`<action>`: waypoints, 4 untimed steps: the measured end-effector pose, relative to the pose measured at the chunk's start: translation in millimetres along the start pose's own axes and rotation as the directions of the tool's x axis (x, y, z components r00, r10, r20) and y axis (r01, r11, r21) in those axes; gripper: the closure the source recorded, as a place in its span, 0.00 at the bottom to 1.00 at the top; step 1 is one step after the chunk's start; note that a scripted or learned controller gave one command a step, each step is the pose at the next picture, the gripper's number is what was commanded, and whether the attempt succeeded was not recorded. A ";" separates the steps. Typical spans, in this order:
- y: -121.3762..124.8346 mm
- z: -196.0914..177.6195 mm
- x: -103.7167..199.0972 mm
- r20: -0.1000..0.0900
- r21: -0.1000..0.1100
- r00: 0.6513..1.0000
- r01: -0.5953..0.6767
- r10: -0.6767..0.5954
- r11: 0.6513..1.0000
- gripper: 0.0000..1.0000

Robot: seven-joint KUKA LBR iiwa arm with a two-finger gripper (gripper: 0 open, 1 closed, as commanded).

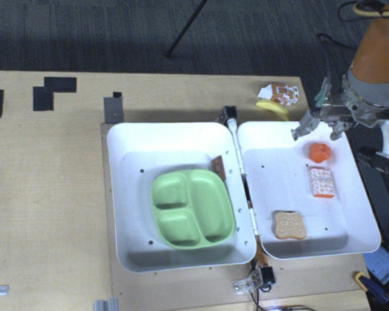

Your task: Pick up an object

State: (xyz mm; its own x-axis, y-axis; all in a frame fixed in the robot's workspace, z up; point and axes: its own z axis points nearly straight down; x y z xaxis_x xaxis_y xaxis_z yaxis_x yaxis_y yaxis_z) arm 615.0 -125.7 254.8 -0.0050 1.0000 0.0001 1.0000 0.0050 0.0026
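Nothing is picked yet: the hand (317, 124), fingers apart and empty, hovers at upper right above the orange ball (319, 153).

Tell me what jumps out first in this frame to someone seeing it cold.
The pale green divided tray fills much of the left bin. In the right bin lie an orange toy, a small packet and a slice of bread, with the gripper hanging open just above the toy.
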 end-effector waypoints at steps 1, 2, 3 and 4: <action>-60.6 140.1 -18.3 -0.001 0.004 1.000 -0.003 0.003 1.000 0.00; -122.0 167.8 15.6 0.001 -0.005 1.000 -0.004 0.004 1.000 0.00; -119.4 156.3 15.8 0.002 -0.012 1.000 -0.002 0.002 1.000 1.00; -99.2 115.8 -46.1 0.002 -0.002 1.000 -0.004 0.004 1.000 1.00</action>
State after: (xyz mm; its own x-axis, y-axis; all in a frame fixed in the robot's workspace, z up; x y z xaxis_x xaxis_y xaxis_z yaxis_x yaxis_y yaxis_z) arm 516.3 -172.3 138.7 -0.0011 1.0000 -0.0019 1.0000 0.0011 0.0042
